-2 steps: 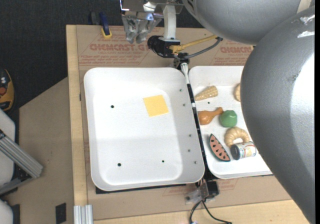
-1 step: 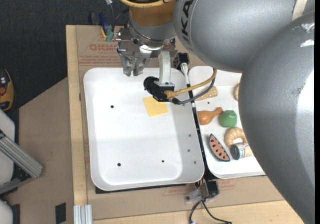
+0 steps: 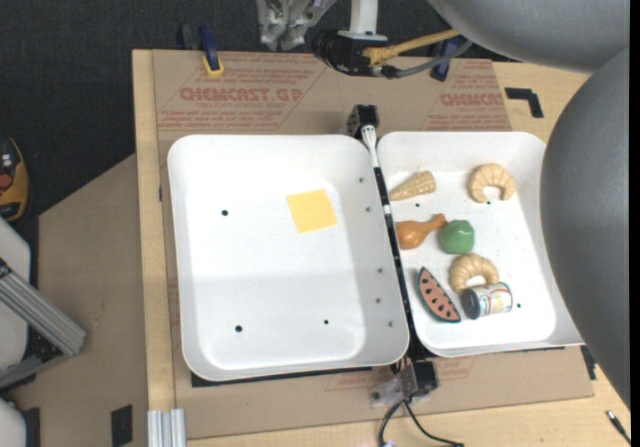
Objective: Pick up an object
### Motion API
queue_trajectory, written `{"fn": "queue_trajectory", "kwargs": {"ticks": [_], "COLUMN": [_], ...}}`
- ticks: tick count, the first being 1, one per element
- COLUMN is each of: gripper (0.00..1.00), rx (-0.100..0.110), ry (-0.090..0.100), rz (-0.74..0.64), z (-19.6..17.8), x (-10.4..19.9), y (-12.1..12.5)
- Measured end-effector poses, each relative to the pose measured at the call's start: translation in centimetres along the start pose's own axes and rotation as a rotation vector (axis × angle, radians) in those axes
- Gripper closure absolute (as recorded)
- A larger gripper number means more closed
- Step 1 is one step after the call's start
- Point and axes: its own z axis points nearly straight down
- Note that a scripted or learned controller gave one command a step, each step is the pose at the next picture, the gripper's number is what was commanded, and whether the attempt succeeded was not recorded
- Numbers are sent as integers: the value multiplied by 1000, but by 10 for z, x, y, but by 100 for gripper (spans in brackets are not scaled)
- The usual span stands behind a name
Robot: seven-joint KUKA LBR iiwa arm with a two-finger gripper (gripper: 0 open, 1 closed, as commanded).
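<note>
My gripper (image 3: 287,23) hangs high over the back edge of the bench, behind the left bin (image 3: 215,265) and well apart from every object. A flat yellow square (image 3: 311,211) lies alone in the left bin, toward its back right. The right bin (image 3: 525,235) holds a corn piece (image 3: 413,185), a croissant (image 3: 491,181), an orange drumstick (image 3: 420,230), a green round fruit (image 3: 457,236), a second croissant (image 3: 472,270), a watermelon slice (image 3: 437,295) and a small can (image 3: 487,300). The arm's grey body covers the right bin's right edge.
Both bins rest on a brown cardboard sheet (image 3: 250,100). Blue clamps (image 3: 211,53) grip its back edge. A black bracket (image 3: 362,120) sits between the bins at the back, and cables (image 3: 410,390) at the front.
</note>
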Motion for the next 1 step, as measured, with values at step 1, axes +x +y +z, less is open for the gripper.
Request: {"fn": "queue_trajectory", "kwargs": {"ticks": [1], "gripper": [100], "rx": [31], "ry": [-8], "rz": [3], "z": [106], "x": [-1], "y": [-19]}}
